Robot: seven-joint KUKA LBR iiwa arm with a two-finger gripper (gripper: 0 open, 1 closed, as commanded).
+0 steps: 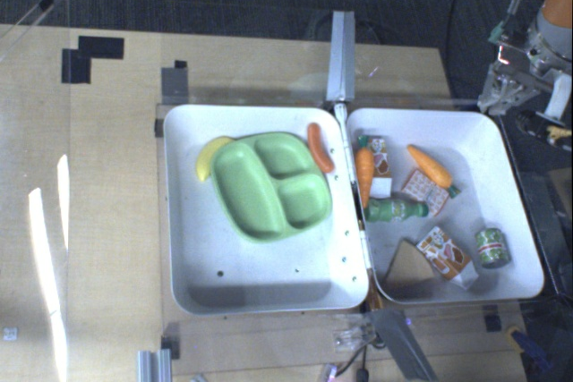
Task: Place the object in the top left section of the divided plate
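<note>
A green divided plate (269, 188) lies in the left bin (192, 273), with nothing in its three sections. Tucked against its far left rim is a yellow banana (209, 158). A red sausage (320, 148) rests just off its far right rim. My gripper (507, 94) hangs beyond the far right corner of the right bin (519, 192), outside it and well away from the plate. Nothing is visible in its grasp.
The right bin holds two carrots (364, 174) (428, 164), a green bottle (394, 210), a small can (491, 248), several printed cartons (424, 191) and a brown card piece (412, 266). A metal divider post (340, 58) stands behind the bins.
</note>
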